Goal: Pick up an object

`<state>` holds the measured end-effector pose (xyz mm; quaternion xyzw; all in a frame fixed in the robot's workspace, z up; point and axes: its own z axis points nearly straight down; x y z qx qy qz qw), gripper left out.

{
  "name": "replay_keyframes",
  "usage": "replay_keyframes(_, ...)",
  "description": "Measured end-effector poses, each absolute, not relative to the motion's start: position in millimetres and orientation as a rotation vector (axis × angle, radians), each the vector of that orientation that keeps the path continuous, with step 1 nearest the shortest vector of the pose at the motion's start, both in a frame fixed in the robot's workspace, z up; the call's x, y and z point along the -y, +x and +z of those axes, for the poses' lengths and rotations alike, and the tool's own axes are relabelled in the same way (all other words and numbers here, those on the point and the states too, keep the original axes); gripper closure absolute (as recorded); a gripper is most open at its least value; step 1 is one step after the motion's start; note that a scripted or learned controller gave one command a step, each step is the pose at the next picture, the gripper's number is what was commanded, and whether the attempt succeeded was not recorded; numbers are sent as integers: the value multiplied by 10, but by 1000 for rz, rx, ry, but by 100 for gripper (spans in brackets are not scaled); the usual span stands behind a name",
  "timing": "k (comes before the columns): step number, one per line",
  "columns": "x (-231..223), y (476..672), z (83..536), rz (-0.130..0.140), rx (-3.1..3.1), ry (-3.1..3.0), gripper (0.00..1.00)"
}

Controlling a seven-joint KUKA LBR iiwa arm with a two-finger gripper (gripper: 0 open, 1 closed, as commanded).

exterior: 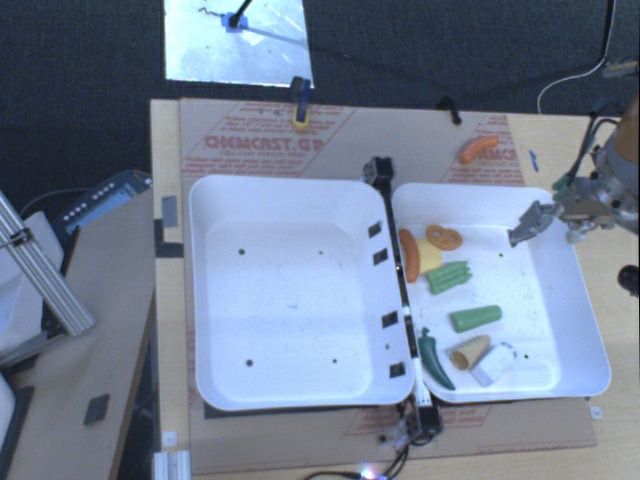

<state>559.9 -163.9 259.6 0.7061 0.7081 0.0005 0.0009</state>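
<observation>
I've got the arm (615, 173) coming in from the right edge, and the gripper (527, 225) hangs over the upper right part of the right bin (575, 298), near its far wall. From this angle the tip is one dark grey shape, so I cannot tell how the jaws stand, and I see nothing between them.

All the pickable pieces lie to the left of the gripper and below it in the picture, well apart from the tip. Closest is the orange slice (443, 236), up near the top of the bin's left half. Just left of it an orange carrot (408, 254) lies along the divider, with a yellow piece (429, 258) touching it. Below those sits a pale green ribbed piece (449, 276), then a green cucumber (474, 318) lying crosswise. Further toward the near edge I see a tan cone (470, 351), a small white block (489, 368) just beside it, and a dark green pepper (433, 358) against the divider.

The left bin (215, 268) shows a bare white floor. One orange sausage-shaped piece (479, 149) lies outside both bins on the board (260, 143) behind the right one.
</observation>
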Motion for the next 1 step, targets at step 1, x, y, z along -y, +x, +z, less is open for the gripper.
replay_keyframes(1, 937, 5106, 797, 1, -2225, 2214, 0)
